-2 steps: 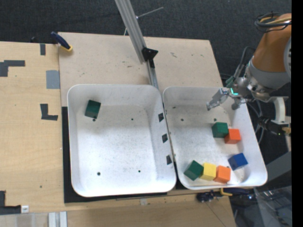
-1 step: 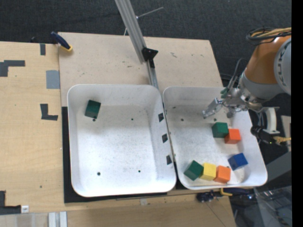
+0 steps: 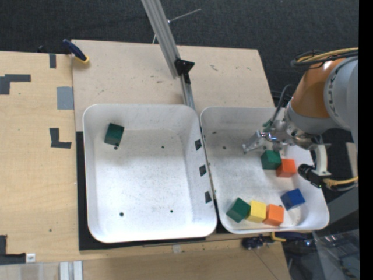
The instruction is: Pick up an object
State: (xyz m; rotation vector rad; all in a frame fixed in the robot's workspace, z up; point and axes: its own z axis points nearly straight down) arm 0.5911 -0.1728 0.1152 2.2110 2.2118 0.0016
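Claw (image 3: 263, 142) just above green cube (image 3: 270, 160), faces skewed to bin (image 3: 224, 127)

Two white bins (image 3: 93, 121) hold green (image 3: 114, 134), orange (image 3: 286, 168), yellow (image 3: 257, 210) and blue blocks (image 3: 292, 199); the arm (image 3: 326, 95) is grey and orange.

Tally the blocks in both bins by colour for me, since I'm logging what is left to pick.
Green: 3, one in the left bin, one beside the gripper, one in the front row
Orange: 2
Yellow: 1
Blue: 1
Total: 7 blocks
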